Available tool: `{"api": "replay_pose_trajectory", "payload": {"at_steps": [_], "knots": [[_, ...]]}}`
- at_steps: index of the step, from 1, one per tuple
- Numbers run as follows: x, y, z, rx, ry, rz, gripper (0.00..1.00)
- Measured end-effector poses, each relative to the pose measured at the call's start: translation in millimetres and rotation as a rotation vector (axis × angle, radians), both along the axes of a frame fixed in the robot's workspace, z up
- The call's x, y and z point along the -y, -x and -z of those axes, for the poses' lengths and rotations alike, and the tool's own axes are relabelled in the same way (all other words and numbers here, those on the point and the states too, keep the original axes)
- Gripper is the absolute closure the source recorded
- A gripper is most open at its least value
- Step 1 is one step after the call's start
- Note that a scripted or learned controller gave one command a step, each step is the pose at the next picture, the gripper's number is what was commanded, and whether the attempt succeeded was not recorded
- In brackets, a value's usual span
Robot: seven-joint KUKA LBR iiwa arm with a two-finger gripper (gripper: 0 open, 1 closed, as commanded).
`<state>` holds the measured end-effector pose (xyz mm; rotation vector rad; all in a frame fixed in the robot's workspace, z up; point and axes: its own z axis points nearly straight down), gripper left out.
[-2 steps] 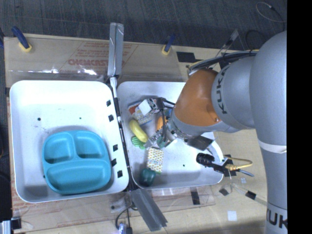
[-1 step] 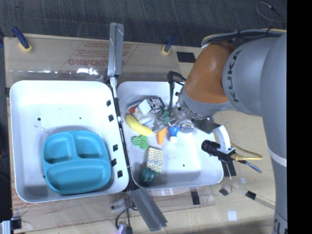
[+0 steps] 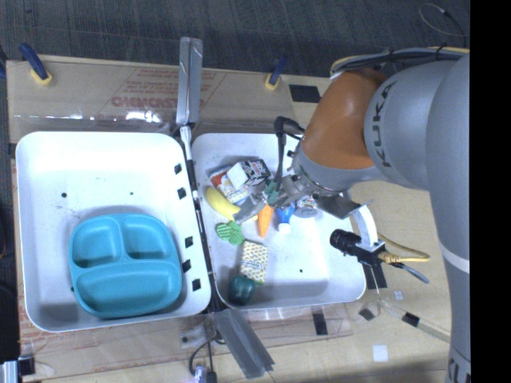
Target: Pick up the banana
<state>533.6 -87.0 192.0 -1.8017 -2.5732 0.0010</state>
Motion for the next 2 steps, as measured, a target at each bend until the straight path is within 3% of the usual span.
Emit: {"api": "replay_pose_trajectory", "payload": {"at_steps": [1, 2], "knots": [[-111.0, -50.6, 0.6, -0.001, -0.001, -0.122, 0.0], [-71.0, -11.8, 0.2, -0.005, 0.0, 0.034, 0.0]]}}
